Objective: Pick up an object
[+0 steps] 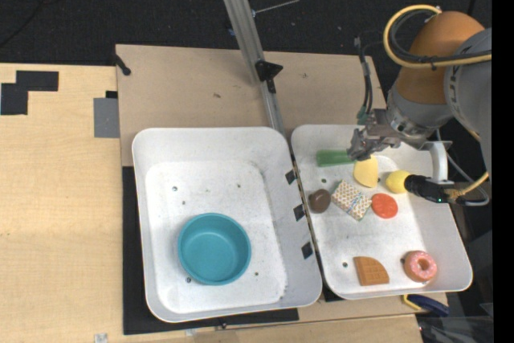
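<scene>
My gripper (363,147) hangs over the far part of the right bin (450,273), just above a pale yellow piece (366,172) and beside the right end of a green bar (333,158). Close by lie a checkered block (351,198), a brown ball (320,200), a red disc (385,206) and a yellow ball (396,181). Near the bin's front edge rest an orange wedge (370,271) and a pink doughnut (419,266).
The left bin (161,153) holds a blue bowl (213,247) near its front. A slanted metal rail (245,24) rises behind the gap between the two bins. The arm's orange band (440,36) stands at the right.
</scene>
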Robot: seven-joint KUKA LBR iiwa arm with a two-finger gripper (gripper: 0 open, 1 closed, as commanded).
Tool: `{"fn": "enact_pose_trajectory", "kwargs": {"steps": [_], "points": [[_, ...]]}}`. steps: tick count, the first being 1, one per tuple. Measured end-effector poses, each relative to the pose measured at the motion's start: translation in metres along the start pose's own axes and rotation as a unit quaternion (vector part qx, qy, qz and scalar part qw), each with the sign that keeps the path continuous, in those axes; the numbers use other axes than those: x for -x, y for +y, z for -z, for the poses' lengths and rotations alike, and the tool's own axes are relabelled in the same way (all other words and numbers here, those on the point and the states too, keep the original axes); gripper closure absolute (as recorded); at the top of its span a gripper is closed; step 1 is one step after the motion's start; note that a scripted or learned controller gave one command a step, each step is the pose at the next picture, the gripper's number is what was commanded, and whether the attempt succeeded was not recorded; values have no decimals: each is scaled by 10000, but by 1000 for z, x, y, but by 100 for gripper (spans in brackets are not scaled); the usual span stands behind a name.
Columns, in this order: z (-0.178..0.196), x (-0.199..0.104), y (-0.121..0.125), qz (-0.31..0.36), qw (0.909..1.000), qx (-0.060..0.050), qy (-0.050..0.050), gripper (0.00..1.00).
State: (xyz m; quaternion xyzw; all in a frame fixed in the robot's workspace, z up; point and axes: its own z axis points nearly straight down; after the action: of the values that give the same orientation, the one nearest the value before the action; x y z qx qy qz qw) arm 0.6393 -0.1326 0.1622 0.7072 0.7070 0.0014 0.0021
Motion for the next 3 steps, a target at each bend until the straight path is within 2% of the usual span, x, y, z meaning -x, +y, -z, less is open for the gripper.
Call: {"fn": "enact_pose_trajectory", "kwargs": {"steps": [2,3], "points": [[101,17,-1,3,10000,-3,0,100],[99,-25,-12,14,10000,-24,9,100]]}}
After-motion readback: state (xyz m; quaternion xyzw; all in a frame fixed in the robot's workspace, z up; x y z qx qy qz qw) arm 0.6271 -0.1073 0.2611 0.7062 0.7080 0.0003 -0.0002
